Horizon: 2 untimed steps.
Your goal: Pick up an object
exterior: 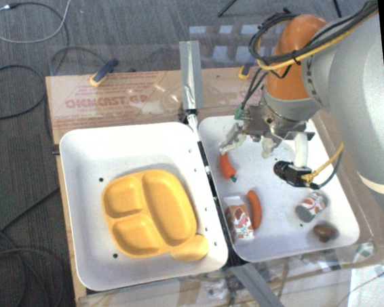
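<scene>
Jaws: spread, nothing between them. I read the gripper (248,136) as hanging over the upper part of the right bin (344,235), its pale fingers (231,138) splayed to either side.

Item 1, carrot-shaped toy (228,166): orange with a green tip, lying just below the left finger, close to the bin's left wall. Nearest candidate for the pick, in my judgement; the open fingers suit a descent onto it.

Item 2, sausage-shaped toy (254,206): red-orange, lying lengthwise mid-bin, just beside item 3.

Item 3, small printed can (239,221): red and white, on its side, near the left wall.

Item 4, second red-and-white can (311,207): tilted, toward the right wall.

Item 5, dark brown rounded lump (325,231): lower right corner; I cannot identify it.

Item 6, black fitting with yellow cable (291,172): appears to belong to the arm's cabling, not stock.

Left bin (75,148): holds a yellow divided tray (147,212) with a yellow rounded piece (190,248) touching its lower corner, well apart from the gripper.

Status: no object lifted yet; every item rests on a bin floor.
</scene>
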### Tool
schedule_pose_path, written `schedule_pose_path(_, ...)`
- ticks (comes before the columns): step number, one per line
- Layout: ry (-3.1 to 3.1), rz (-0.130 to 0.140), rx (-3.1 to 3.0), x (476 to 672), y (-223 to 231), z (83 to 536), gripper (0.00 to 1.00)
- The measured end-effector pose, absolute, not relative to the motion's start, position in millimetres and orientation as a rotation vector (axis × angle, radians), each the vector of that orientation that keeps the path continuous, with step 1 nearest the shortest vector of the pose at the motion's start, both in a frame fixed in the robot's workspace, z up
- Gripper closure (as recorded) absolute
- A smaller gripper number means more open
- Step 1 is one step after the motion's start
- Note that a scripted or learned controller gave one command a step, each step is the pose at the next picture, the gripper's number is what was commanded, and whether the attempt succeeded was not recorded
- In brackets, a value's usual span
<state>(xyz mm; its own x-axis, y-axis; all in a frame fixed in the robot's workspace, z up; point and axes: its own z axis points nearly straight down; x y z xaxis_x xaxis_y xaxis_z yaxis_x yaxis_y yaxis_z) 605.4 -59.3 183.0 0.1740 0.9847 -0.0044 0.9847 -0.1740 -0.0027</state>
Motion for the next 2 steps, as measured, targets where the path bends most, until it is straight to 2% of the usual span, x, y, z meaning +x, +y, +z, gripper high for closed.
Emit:
schedule_pose_path(1,2.049,0.007,2.374,538.9,-121,89,0.00)
schedule_pose_path(2,2.043,0.011,2.370,487.4,-110,90,0.00)
